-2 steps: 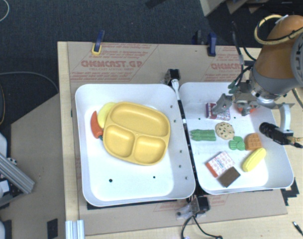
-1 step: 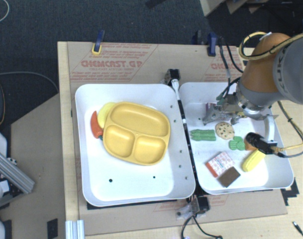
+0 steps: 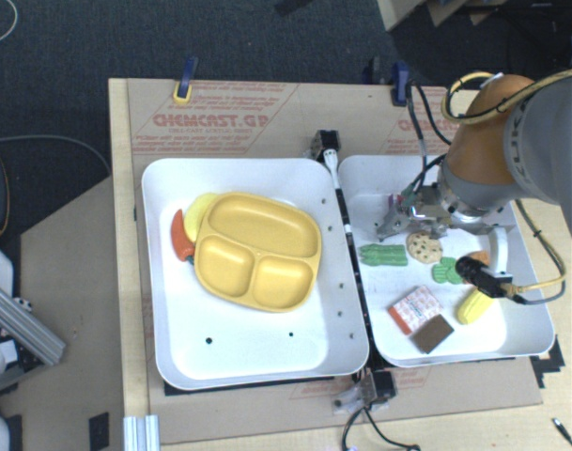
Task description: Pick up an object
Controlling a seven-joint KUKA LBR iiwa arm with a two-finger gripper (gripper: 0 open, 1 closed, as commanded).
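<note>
So the arm [image 3: 511,148] is reaching in from the right, with the gripper [image 3: 409,216] hanging low in the right bin [image 3: 525,341], just above the cookie [image 3: 423,246]. Whether it's apart or together is impossible to tell. Looks like it's lining up a grab, nothing lifted yet. The green pickle [image 3: 382,255] is lying flat just left of the cookie, long axis running left-right, so the next move is probably needing a straight drop.

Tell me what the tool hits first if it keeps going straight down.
Most likely the bare floor of the right bin, just above the green toy and left of the cookie. The tool sits over that spot, though its height is unclear from this slanted view.
</note>
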